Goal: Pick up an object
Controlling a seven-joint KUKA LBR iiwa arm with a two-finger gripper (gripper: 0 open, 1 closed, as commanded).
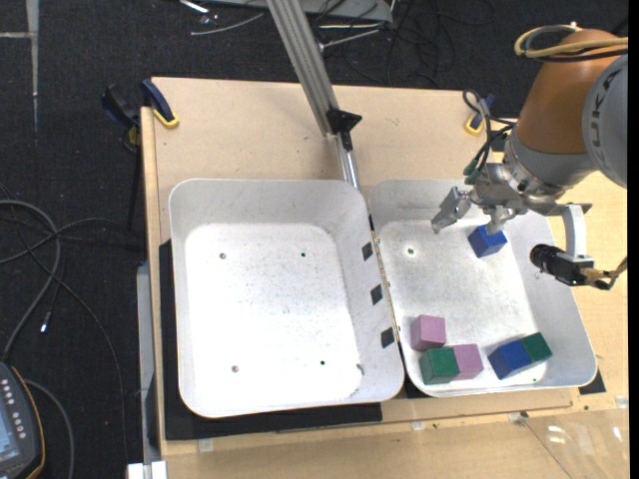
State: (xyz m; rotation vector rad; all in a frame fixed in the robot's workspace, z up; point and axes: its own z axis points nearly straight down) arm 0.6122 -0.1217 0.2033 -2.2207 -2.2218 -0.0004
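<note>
My gripper (466, 224) hangs over the upper part of the right bin (454, 282). Its fingers are spread wide apart, so it is open, and nothing sits between them. A small blue block (487, 240) lies just below the right finger (496, 224); I cannot tell if they touch. Near the bin's front edge lie a pink block (429, 330), a green block (438, 365), a purple block (466, 359), a larger blue block (510, 357) and a dark green block (537, 346).
The left bin (265, 297) lies beside the right one, with black clips along the shared rim (374, 267). A slanted metal pole (310, 58) crosses the bench behind the bins. Clamps sit at the bench's back corners.
</note>
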